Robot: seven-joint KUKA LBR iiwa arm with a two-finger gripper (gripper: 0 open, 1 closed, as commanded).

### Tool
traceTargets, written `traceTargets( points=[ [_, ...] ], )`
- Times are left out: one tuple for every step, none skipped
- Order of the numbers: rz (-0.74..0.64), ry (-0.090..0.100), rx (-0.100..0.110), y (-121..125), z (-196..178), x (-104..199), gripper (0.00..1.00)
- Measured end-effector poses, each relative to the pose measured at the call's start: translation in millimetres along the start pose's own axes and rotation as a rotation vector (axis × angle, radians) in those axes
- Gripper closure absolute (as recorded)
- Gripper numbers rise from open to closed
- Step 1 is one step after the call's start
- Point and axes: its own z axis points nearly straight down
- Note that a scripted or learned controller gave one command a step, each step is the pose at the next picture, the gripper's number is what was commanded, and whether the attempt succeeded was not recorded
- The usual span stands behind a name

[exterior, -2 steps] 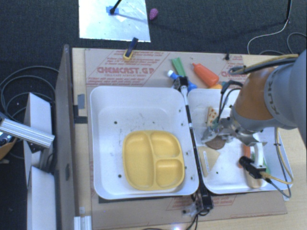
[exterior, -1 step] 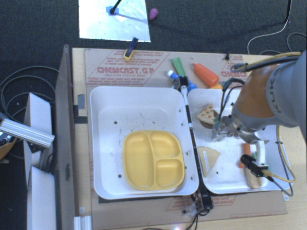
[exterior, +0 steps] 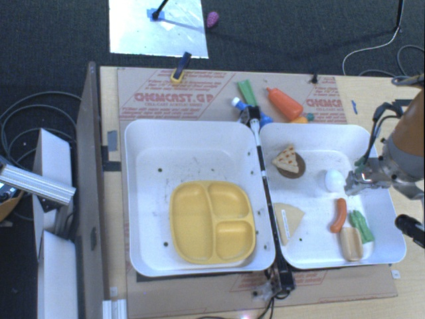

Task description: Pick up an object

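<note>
The gripper (exterior: 362, 178) hangs low over the right bin (exterior: 319, 138), beside the white egg (exterior: 333, 179) and toy sausage (exterior: 339, 215). I cannot tell its grip. Next, I think, it must close on one.

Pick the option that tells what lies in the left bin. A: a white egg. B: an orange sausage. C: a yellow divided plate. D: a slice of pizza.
C: the yellow divided plate lies in the left bin, while the egg, the sausage and the pizza slice all lie in the right bin.
</note>
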Motion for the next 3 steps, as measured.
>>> traceTargets(
  points=[
    [-0.007, 0.005, 0.004, 24, 3, -24, 1.00],
    [-0.010, 0.006, 0.002, 24, -8, -22, 1.00],
    [-0.013, 0.005, 0.000, 25, -18, -22, 1.00]
  ],
)
